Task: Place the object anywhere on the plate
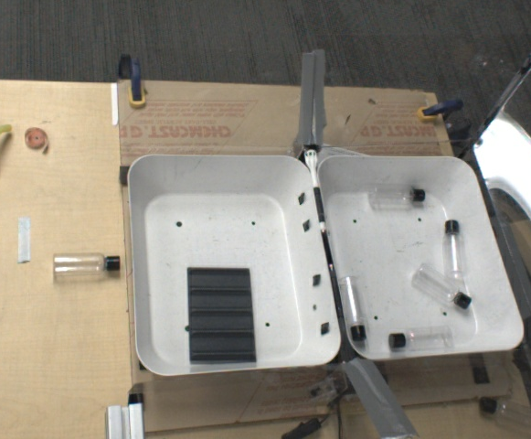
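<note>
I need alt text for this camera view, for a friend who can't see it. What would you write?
Two shallow white bins sit side by side on a bench, seen from above. The left bin holds a dark ribbed plate; the right bin holds five clear vials with black caps, scattered. Another vial lies on the wooden bench to the left.

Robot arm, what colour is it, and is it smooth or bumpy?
At the picture's right edge, a bit of what may be the arm looks smooth, white and rounded, with dark grey beside it. Too little of it is there to tell more.
</note>
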Available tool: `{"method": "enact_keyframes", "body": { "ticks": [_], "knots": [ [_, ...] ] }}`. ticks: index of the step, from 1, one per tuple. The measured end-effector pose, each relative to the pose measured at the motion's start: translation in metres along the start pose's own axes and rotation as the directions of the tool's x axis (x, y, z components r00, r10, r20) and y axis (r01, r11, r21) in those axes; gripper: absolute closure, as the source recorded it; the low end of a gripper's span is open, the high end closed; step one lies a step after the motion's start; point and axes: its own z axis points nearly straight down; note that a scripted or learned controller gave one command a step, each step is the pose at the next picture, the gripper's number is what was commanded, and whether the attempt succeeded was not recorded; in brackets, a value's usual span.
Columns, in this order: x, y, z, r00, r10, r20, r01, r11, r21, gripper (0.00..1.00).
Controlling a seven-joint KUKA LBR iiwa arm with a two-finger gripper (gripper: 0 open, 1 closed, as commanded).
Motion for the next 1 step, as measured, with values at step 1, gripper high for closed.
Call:
{"method": "enact_keyframes", "body": {
  "ticks": [1],
  "knots": [
    [0.0548, 0.0224, 0.0006, 0.985, 0.171, 0.000, -0.171, 0.985, 0.000, 0.00]
  ]
}}
